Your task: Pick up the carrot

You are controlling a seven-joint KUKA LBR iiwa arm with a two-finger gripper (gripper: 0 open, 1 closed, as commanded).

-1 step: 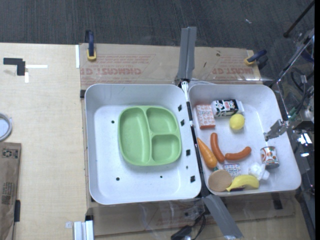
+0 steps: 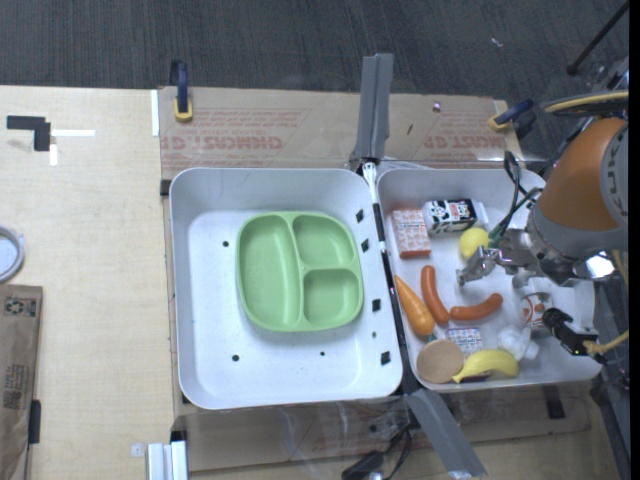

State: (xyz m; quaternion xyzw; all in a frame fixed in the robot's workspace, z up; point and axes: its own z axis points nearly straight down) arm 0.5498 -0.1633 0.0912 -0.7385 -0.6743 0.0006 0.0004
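The grey arm with its orange band [image 2: 590, 173] bends down over the right white bin [image 2: 480, 180]; its metal gripper [image 2: 480, 265] hangs narrow and holds nothing, beside the long orange carrot [image 2: 413, 305]

Glossy orange carrot [image 2: 414, 306], smooth matt green plastic tray [image 2: 299, 270], pale wood bench [image 2: 80, 268].

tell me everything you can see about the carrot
The carrot is a smooth, glossy orange cone, probably plastic toy food, with no green top visible. It lies flat in the right bin, close to that bin's left wall, its thin tip pointing up-left and its thick end down-right. A sausage lies alongside its right side, about touching. Its thick end sits just above a round tan cookie. The pincer is apart from it.
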